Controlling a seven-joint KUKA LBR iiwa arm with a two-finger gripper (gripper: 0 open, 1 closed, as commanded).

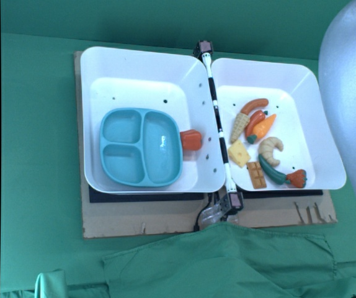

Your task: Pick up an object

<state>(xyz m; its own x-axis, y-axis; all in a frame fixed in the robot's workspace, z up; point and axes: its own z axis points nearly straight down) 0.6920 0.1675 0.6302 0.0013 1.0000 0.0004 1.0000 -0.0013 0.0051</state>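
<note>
While the grey arm (345, 135) waits at the right, its grip state cannot be told.
Little toy foods look light and hard; the croissant (271, 146) seems easy to pinch across its middle.

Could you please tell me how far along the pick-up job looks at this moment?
Nothing looks picked yet. The toy foods, such as the cheese wedge and croissant, lie in the right bin; an orange piece sits beside the teal plate. The arm stands at the right; the whole grasp remains.

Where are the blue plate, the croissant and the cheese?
Blue plate (142, 146), camera view, on its centre divider.
Croissant (270, 148), camera view, on its curved middle.
Cheese (239, 153), camera view, on its top face.
</note>
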